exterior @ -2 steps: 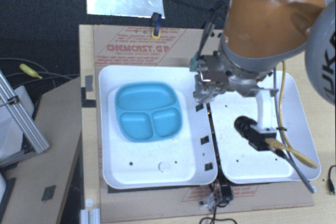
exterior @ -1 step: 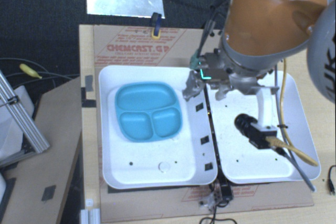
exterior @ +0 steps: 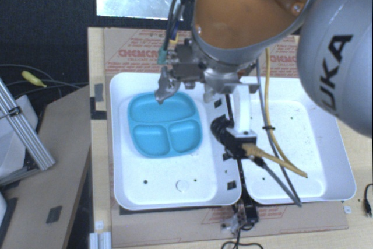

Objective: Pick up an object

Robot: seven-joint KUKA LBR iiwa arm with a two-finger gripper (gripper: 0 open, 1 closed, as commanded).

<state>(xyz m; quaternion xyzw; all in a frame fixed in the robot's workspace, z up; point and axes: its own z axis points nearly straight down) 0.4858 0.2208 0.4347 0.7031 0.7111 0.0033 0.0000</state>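
Note:
A light blue divided plate (exterior: 165,125) with three compartments lies in the left white bin (exterior: 134,183), toward its far half. My gripper (exterior: 163,93) hangs over the plate's far rim, its tip at or just above the edge of the large far compartment. Nothing shows between its tips. The grey arm with its orange band fills the upper right and hides the far part of both bins.
The right white bin (exterior: 309,137) lies beside the left one, with a yellow cable and a dark cable trailing across its near left part. A faint round mark (exterior: 183,185) sits on the left bin's floor near the front. Cardboard lies under both bins.

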